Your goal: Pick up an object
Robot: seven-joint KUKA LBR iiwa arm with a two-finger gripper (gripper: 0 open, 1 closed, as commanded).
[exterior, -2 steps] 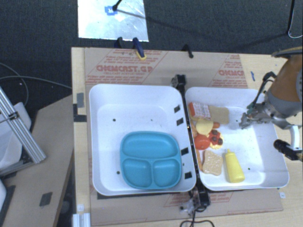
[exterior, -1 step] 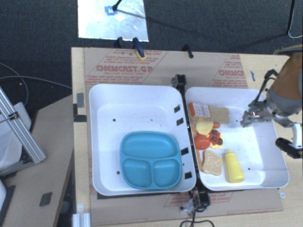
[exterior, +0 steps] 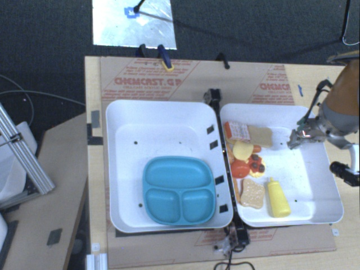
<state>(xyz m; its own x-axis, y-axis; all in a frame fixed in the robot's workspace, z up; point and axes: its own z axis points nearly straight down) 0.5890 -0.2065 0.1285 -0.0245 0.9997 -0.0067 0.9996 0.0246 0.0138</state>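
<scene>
The left bin (exterior: 121, 151) carries a blue divided tray (exterior: 179, 189) toward its near edge. The right bin (exterior: 323, 198) holds toy food along its left wall. The yellow bottle (exterior: 278, 198) at its near edge looks light, stiff, slippery (best pinched across the body). The gripper (exterior: 297, 136) hangs over the bin's far right part; whether it is open I cannot tell. Cardboard (exterior: 146, 80) underlies both bins.

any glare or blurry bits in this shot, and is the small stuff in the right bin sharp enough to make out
In the camera view, the shiny sheet on the floor throws back bright glare; the white bins look evenly lit with soft shadows; the arm at the right edge is soft; the yellow bottle and blue tray read clearly, the small red pieces stay mushy.
</scene>
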